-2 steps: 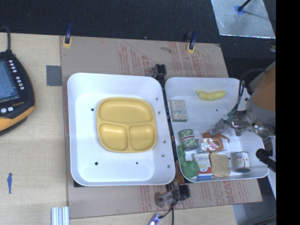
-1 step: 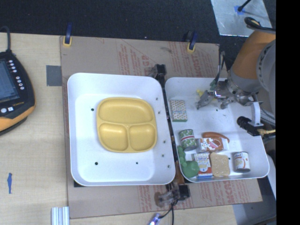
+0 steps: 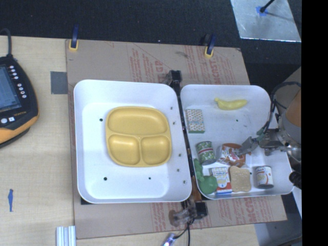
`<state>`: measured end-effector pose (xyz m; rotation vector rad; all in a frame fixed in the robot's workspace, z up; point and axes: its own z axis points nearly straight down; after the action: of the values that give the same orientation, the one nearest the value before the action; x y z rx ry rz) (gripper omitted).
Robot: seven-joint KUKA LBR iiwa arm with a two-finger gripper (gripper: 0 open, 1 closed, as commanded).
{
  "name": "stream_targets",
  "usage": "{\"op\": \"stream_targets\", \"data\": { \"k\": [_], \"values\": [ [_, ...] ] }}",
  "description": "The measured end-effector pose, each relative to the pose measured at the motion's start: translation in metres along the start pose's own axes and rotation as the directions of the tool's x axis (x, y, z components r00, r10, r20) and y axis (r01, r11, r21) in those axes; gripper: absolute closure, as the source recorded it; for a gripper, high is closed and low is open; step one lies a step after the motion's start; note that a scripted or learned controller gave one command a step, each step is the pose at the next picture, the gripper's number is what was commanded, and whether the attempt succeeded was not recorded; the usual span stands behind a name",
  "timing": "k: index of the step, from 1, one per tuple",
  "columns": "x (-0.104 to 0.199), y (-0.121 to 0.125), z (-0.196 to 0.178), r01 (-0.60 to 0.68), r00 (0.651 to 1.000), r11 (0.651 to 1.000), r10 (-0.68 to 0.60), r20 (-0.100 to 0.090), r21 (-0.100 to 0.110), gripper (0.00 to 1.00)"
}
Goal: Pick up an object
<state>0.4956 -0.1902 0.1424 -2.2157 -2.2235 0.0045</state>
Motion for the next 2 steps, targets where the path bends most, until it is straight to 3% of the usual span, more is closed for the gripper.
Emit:
{"op": "stream_targets", "data": {
  "k": [1, 2],
  "values": [
    [0.035, 0.033, 0.04, 0.0, 1.0, 1.0, 0.0, 0.0, -0.001, 0.0],
    [-0.022, 0.113, 0.05, 0.0, 1.0, 1.0, 0.0, -0.001, -0.002, 0.0]
  ]
}}
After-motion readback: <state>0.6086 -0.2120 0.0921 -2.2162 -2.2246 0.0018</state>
